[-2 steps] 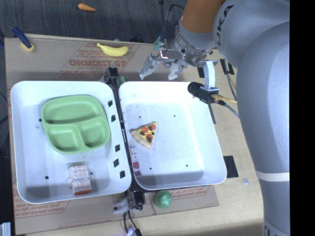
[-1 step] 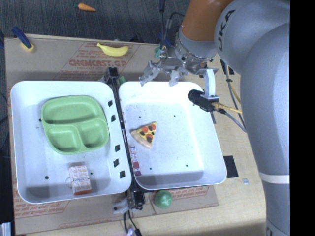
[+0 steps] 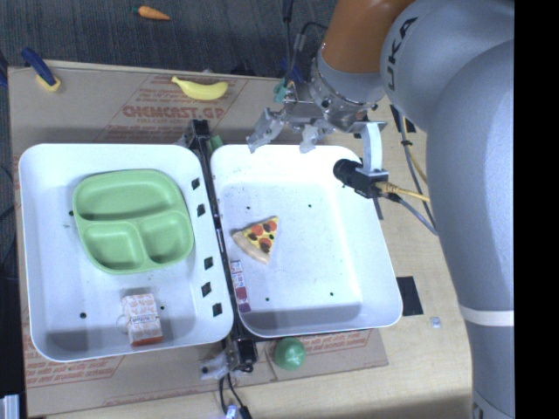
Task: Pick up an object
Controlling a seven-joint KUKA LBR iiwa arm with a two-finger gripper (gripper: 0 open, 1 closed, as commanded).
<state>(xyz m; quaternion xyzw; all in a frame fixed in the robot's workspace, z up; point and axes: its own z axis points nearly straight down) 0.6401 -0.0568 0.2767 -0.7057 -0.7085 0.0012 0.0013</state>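
Jaws (image 3: 285, 134) of the two-finger metal tool spread apart, nothing between them, poised above the far rim of the right shallow white bin (image 3: 371, 260). Grey arm with orange band (image 3: 376, 11) reaching in from the right, black cylindrical fitting (image 3: 354, 175) and cables hanging off the wrist over the bin's far right corner. Triangular toy pizza slice with red and dark toppings (image 3: 257, 238) lying flat on the right bin's floor near its left wall, well apart from the jaws. Left shallow white bin (image 3: 35, 234) touching the right one along a row of black clips; inside it a pale green three-compartment plastic tray (image 3: 131, 219) toward the far side, and a small white-and-red wrapped packet (image 3: 141, 318) near the front wall. On the brown cardboard-covered bench (image 3: 96, 116): yellow toy banana (image 3: 200, 87) beyond the bins, blue-and-yellow small object (image 3: 39, 70) at the far left corner, green ball (image 3: 289, 353) just in front of the right bin. Small orange carrot-like object (image 3: 154, 12) on the dark floor beyond the bench.
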